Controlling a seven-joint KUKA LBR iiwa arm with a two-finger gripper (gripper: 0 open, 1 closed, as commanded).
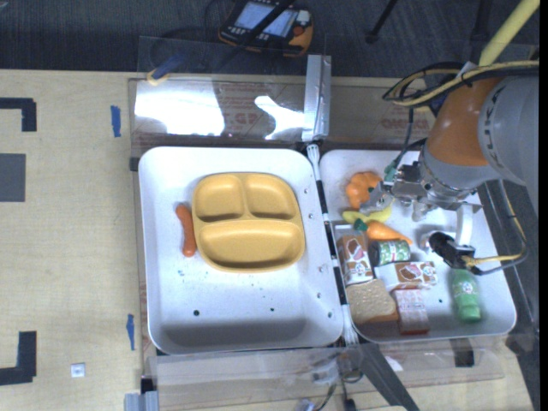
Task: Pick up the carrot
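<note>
From above, the arm [479,135] is reaching in from the right over the right bin [501,302], its pincer [396,197] hanging near the bin's upper left; whether its fingers are open or closed cannot be told, and nothing is visibly sitting between them. The carrot [383,230] is lying just below the pincer, beside small food packets [390,264] and a green bottle [467,295]. In the left bin [163,315] a yellow divided tray [248,221] is resting, with an orange sausage [186,229] lying along its left side.
</note>
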